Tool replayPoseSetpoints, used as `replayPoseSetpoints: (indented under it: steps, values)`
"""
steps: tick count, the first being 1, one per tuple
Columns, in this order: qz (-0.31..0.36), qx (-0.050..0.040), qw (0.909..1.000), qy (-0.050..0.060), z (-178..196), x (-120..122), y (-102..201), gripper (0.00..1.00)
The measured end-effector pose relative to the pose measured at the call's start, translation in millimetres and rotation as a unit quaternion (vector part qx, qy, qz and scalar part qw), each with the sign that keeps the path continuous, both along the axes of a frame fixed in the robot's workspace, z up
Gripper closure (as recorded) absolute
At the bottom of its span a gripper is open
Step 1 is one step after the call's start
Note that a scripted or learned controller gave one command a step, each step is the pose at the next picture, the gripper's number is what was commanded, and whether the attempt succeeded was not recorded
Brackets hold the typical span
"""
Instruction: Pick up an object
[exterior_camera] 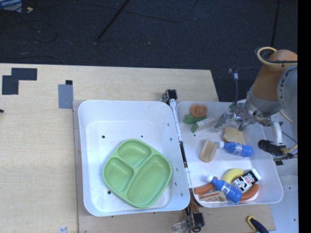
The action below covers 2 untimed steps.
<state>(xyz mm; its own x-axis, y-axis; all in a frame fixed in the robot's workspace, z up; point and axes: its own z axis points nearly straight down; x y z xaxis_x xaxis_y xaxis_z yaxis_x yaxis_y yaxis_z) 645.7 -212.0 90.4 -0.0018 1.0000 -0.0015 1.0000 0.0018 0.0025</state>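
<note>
The right bin [277, 188] holds several small things. An orange spiral piece [198, 110] and a green piece [195, 127] lie at its back left. A tan bread slice [208, 150] is in the middle, with a blue bottle [236, 149] to its right. A toast-like piece [233, 135] sits just behind that bottle. At the front lie a banana [232, 174], a black and white carton [245, 179], a second blue bottle [225, 188] and a hot dog [210, 194]. My gripper [233, 120] hangs low over the bin's back, just above the toast-like piece, with nothing visibly held.
The left bin [92, 130] bears a green divided plate [137, 172]. The grey arm with its orange band [270, 84] comes in over the right bin's back right corner. A black cable connector [272, 147] hangs by the right rim. The wooden bench [34, 154] stretches to the left.
</note>
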Motion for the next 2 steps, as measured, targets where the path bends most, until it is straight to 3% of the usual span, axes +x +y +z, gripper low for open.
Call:
replayPoseSetpoints:
  steps: [1, 2]
  values:
    - [0.000, -0.0007, 1.0000, -0.001, 11.2, 0.8, -0.6, 1.00]
    - [0.000, -0.0006, 1.0000, -0.001, 11.0, 0.7, -0.6, 0.00]
